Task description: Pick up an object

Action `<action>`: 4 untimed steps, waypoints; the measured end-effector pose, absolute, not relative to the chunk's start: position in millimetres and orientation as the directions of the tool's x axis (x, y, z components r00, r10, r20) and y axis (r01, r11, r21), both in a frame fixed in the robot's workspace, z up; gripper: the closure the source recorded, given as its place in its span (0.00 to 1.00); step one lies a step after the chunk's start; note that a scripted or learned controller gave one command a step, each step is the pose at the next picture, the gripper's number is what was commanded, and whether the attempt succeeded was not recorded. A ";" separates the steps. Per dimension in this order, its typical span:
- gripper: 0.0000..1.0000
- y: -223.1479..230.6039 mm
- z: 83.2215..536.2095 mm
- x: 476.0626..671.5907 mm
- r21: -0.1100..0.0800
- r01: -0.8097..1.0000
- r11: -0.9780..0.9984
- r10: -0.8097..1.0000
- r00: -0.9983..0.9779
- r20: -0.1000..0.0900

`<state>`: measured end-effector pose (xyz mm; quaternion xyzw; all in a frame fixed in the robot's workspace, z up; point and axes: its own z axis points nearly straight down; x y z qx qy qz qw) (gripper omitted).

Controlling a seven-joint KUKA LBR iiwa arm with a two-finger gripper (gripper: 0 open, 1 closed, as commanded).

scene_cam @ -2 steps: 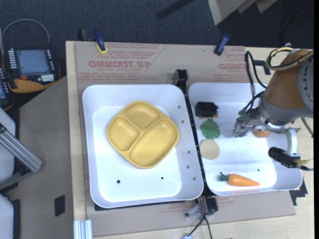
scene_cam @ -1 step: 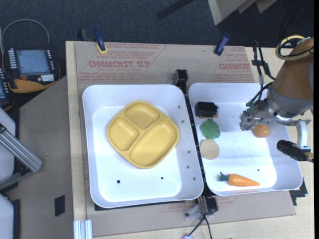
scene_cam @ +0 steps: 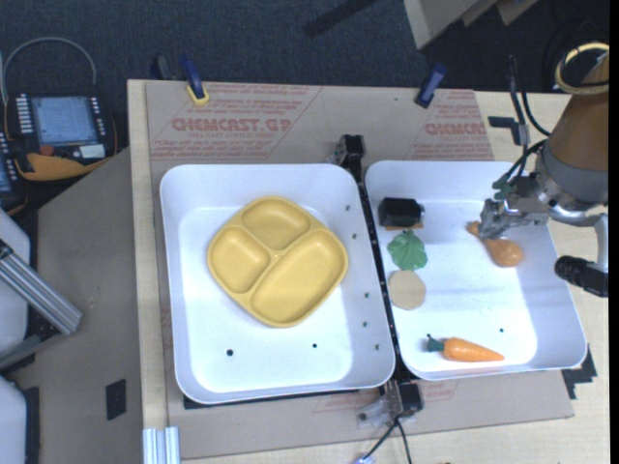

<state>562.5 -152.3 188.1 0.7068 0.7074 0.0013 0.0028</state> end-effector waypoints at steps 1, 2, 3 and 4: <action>1.00 -152.5 220.5 563.8 0.006 1.000 0.001 1.000 -0.001 -0.002; 1.00 -109.2 218.2 549.8 -0.003 1.000 0.004 1.000 -0.004 0.002; 1.00 -64.2 212.9 541.1 -0.003 1.000 0.005 1.000 -0.005 0.003; 1.00 -13.6 226.0 531.4 -0.002 1.000 0.006 1.000 -0.006 0.003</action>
